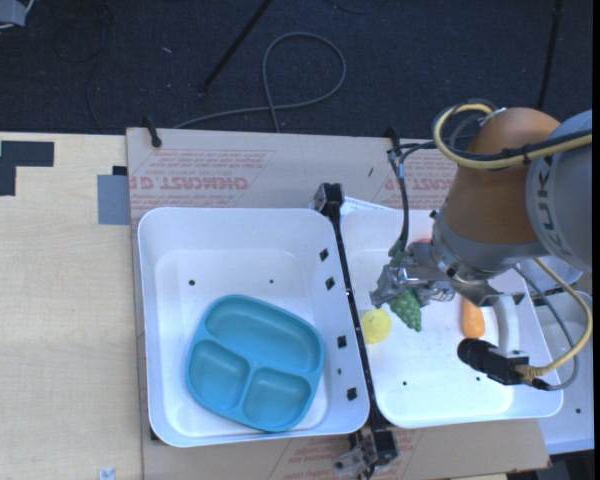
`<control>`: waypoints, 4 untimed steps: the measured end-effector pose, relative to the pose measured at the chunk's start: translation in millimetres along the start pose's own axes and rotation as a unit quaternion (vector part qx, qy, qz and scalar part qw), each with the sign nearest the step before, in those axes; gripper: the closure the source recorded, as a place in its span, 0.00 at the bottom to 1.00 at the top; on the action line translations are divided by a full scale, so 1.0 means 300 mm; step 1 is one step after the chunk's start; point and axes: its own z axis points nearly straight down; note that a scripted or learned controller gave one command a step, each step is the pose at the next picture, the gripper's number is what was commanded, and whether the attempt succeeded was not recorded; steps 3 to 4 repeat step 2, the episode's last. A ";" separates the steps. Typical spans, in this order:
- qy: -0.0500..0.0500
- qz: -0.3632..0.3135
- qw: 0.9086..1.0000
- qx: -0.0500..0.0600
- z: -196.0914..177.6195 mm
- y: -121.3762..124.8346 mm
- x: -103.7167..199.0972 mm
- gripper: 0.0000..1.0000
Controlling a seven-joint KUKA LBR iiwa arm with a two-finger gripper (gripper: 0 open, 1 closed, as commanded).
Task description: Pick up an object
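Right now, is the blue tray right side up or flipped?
Right side up: the blue tray in the left bin shows its three compartments facing upward.

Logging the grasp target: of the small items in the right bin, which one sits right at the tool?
The green item, directly under the tool. The yellow item lies left of it; the orange one lies off to the right.

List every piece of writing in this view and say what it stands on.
"CHEMCRZT" or similar: red print, upside down, on the cardboard sheet behind the left bin; the letters are uncertain.
"KU": letters on the grey arm at the picture's edge, cut off.
Red print on the cardboard's front edge: too blurred to read.
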 end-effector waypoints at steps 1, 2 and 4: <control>0.000 0.000 1.000 0.001 -0.017 0.019 0.150 1.00; 0.000 0.000 1.000 0.001 0.014 0.055 0.350 1.00; 0.000 0.000 1.000 0.001 0.014 0.055 0.350 1.00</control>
